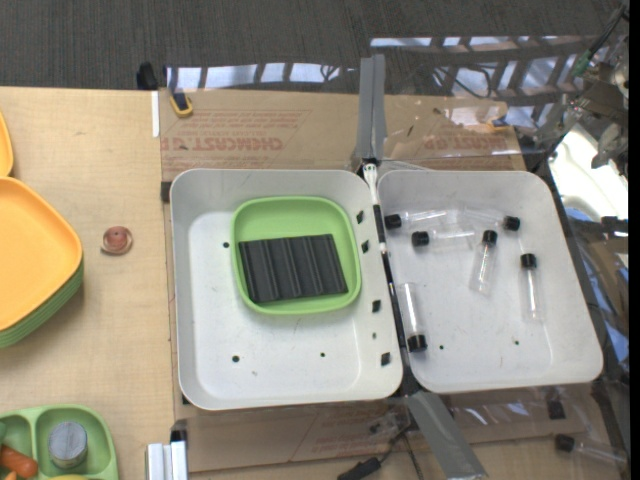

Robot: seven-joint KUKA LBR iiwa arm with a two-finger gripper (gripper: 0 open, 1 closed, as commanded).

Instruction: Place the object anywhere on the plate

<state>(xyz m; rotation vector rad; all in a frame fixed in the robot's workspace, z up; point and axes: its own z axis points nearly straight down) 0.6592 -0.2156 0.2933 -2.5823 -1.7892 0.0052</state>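
Tan wooden bench point(95, 158) bears two white bins point(188, 308), green plate point(292, 209) in one; cannot tell pincer's state.

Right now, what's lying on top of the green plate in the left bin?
A dark ribbed rectangular block lies flat on the green plate, covering most of its floor; whatever sits beneath that block is hidden.

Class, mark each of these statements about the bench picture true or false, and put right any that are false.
1. The green plate sits in the left bin. True.
2. A dark ridged block lies on the plate. True.
3. The clear vials lie in the left bin. False: they lie in the right bin.
4. The vials have red caps. False: the caps are black.
5. Orange plates are stacked on the bench left of the bins. True.
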